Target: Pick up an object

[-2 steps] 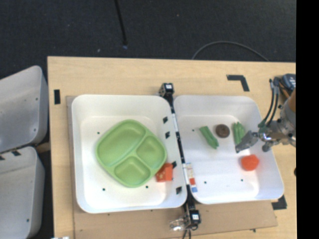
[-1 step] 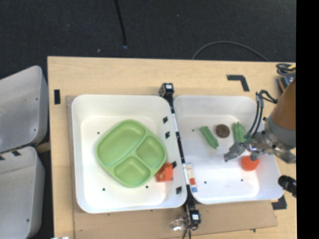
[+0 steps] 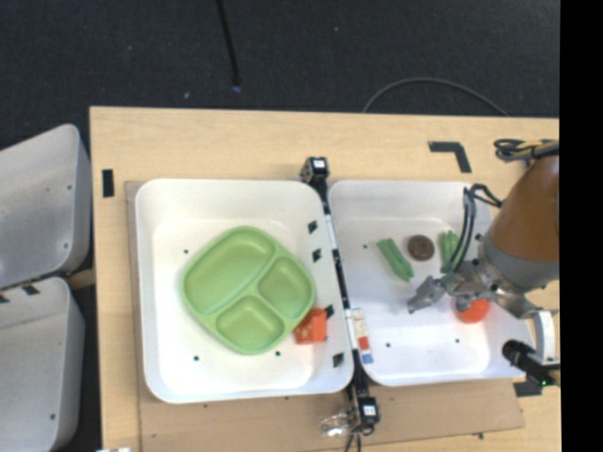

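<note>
- Far left of the divider (image 3: 334, 262) between the bins, we saw a green plate (image 3: 247, 290) in the left bin (image 3: 151, 281), an orange block (image 3: 311, 326) touching its right edge.
- Right of the divider, in the right bin (image 3: 424, 365), lay a green stick (image 3: 395, 258) and a brown disc (image 3: 420, 247).
- Further right, the pincer (image 3: 426, 296) hung low; we could not tell its state. An orange piece (image 3: 473, 310) sat just beside it.
- We judged the risk: closing on bare floor between objects, grasping nothing.
</note>
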Robot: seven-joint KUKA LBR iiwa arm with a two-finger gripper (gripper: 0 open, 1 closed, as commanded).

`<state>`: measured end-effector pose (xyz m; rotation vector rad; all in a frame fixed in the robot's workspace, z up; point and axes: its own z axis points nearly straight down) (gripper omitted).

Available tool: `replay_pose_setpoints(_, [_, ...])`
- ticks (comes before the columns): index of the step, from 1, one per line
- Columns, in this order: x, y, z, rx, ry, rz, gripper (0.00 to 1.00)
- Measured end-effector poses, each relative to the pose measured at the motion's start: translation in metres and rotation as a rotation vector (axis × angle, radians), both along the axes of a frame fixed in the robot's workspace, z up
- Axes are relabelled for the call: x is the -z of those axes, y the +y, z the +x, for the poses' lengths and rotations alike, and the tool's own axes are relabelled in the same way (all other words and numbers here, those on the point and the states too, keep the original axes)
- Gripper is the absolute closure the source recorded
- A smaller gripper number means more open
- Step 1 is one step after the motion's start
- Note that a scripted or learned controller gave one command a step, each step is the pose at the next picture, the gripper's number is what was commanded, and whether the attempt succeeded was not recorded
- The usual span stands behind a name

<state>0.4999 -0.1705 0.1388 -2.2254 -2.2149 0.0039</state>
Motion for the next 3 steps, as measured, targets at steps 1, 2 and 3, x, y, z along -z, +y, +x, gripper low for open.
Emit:
replay_pose_setpoints(1, [0.04, -0.001, 0.0, -0.002, -0.001, 0.0, 0.0])
replay_pose_setpoints(2, [0.028, -0.002, 0.001, 0.003, -0.006, -0.001, 1.0])
replay_pose_setpoints(3, [-0.023, -0.005, -0.008, 0.003, -0.008, -0.002, 1.0])
